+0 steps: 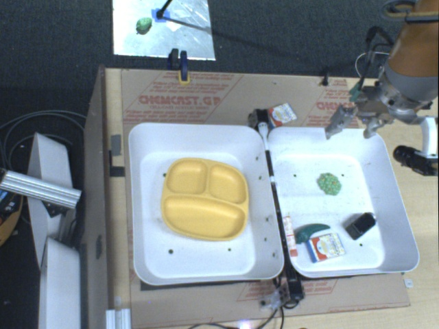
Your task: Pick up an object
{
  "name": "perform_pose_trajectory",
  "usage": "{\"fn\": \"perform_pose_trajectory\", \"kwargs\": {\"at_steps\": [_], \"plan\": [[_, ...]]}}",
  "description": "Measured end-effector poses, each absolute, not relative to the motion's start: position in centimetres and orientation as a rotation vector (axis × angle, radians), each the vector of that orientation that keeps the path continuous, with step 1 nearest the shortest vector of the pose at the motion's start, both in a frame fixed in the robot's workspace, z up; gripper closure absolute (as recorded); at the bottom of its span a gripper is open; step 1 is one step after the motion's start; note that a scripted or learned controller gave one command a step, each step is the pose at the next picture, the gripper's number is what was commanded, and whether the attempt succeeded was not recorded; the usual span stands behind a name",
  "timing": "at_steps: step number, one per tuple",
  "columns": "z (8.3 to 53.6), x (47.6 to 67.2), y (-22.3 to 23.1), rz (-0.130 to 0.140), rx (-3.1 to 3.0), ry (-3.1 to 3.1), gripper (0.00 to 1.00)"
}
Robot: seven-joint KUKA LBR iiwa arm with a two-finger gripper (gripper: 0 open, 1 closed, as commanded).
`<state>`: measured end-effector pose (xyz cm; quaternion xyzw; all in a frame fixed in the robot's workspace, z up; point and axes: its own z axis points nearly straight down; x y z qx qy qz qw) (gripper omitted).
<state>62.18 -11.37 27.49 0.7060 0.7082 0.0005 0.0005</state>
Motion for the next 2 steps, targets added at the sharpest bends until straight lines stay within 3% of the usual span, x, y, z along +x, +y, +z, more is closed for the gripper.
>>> {"fn": "perform_pose_trajectory", "kwargs": {"at_steps": [1, 2], "plan": [[16.7, 57.9, -16.5, -0.003, 2.222, 2.222, 0.0], [8.4, 61.2, -16.4, 0.001, 2.217, 2.224, 0.0]]}}
